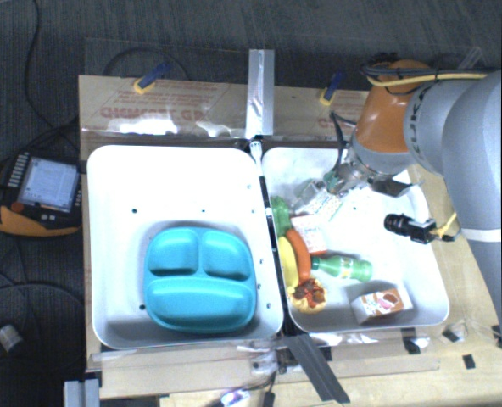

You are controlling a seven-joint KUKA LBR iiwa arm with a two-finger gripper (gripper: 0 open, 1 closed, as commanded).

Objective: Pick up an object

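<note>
My gripper [339, 180] is low over the back of the right bin [421, 261], below the orange wrist band. It sits at the upper end of a clear plastic bottle [312, 200] that lies tilted there. In front of the bottle, along the bin's left side, lie a green item [279, 214], an orange sausage [298, 248], a banana [286, 262] and a pizza slice [309, 293]. A green bottle [342, 268] lies on its side in the middle. A small juice carton [378, 303] rests near the front wall.
The left bin [115, 193] holds a blue divided tray [202, 279] toward its front. A black fitting [406, 225] juts over the right bin's right side. A handheld device [39, 192] lies on the floor to the left.
</note>
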